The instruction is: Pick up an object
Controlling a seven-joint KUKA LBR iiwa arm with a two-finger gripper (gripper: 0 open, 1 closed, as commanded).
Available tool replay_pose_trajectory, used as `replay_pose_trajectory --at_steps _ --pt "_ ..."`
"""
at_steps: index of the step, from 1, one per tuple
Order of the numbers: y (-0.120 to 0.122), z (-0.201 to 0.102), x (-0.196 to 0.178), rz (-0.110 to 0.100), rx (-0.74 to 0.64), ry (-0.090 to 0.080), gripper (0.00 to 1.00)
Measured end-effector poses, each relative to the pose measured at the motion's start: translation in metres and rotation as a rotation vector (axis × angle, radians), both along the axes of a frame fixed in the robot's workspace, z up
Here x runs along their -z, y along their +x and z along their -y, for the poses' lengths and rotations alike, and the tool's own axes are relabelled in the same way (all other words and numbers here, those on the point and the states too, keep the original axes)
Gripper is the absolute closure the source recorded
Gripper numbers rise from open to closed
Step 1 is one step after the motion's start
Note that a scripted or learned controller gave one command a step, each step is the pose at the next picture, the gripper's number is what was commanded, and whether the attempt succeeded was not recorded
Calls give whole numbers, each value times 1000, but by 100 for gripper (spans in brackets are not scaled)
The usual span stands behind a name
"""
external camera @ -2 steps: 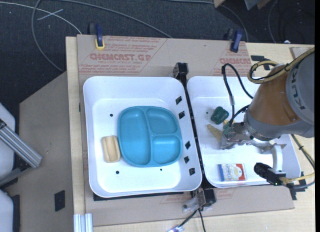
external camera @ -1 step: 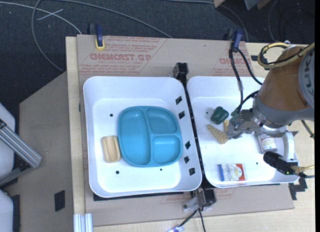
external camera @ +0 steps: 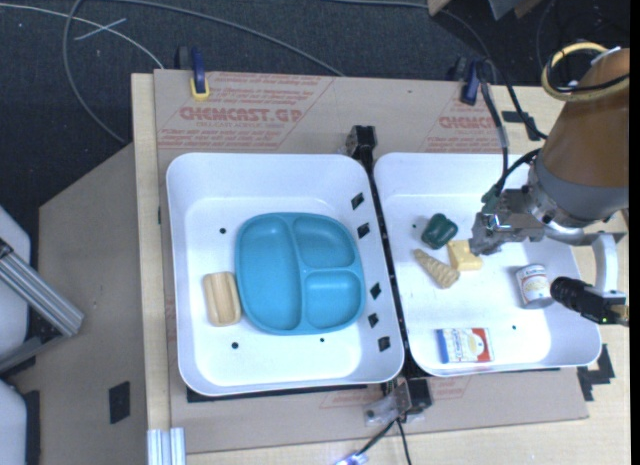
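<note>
The gripper (external camera: 487, 236) hangs low over the right bin (external camera: 560, 353), near that bin's middle, at the end of the grey arm with its orange band (external camera: 590, 123) coming in from the right. Whether it is spread or pressed together cannot be told from this slant; nothing is seen caught in it.

Just below and to the left of the gripper lies a small pale yellow block (external camera: 463, 258), close to or touching the tip, though contact cannot be made out. Touching that block on its left is a ridged cream cone-shaped piece (external camera: 436, 268), lying on its side. Up and to the left of the gripper sits a dark green lump (external camera: 438, 230), just beside the yellow block and apart from the tip. To the right and slightly below stands a small white jar with a label (external camera: 532, 284), near the arm's body. Further down, near the bin's front wall, a flat white card with red and blue print (external camera: 464, 345) lies well apart from the rest.

Well off to the left, past the divide between bins, the left bin (external camera: 190, 193) holds a blue divided plate (external camera: 299, 272), with a tan bread-like piece (external camera: 222, 298) beside its left edge.
</note>
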State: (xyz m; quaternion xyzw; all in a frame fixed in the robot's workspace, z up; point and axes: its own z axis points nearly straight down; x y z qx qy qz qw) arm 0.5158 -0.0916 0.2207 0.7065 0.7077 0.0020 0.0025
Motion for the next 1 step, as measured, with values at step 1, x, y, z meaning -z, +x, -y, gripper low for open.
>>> replay_pose_trajectory --at_steps 1 --pt "3 4 -64 2 1 0 100"
